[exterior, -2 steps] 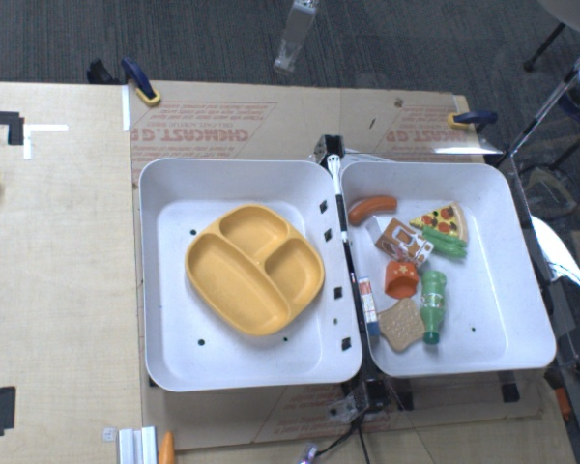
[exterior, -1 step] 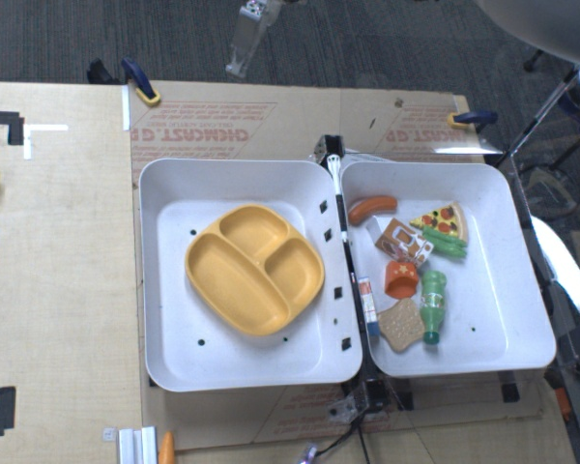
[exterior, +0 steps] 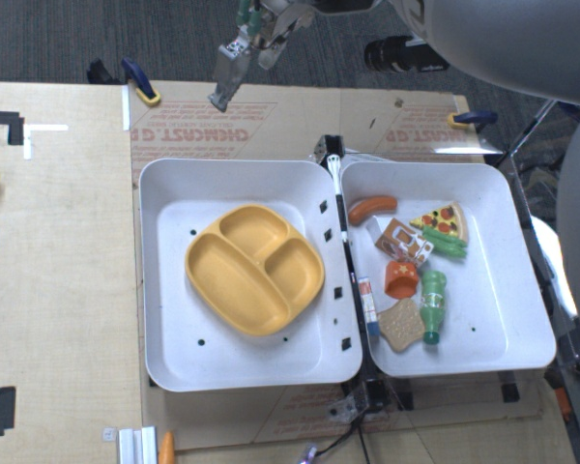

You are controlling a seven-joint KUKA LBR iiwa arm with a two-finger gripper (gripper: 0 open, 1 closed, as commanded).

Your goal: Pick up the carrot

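Note:
A short orange-red piece that looks like the carrot [exterior: 400,278] lies in the right bin [exterior: 507,346], near its middle, among other toy foods. It rests between a brown-and-white packet [exterior: 403,240] above it and a tan bread slice [exterior: 400,327] below it. My gripper [exterior: 224,87] hangs high over the cardboard behind the left bin, far up and left of the carrot. Nothing shows at its tip.
The right bin also holds a sausage [exterior: 372,207], a pizza slice [exterior: 445,219], a green pod [exterior: 449,246], a green bottle [exterior: 433,305] and a thin stick [exterior: 367,303]. A yellow divided plate [exterior: 256,267] sits in the left bin [exterior: 164,336]. Blue clamps [exterior: 140,80] grip the cardboard's back edge.

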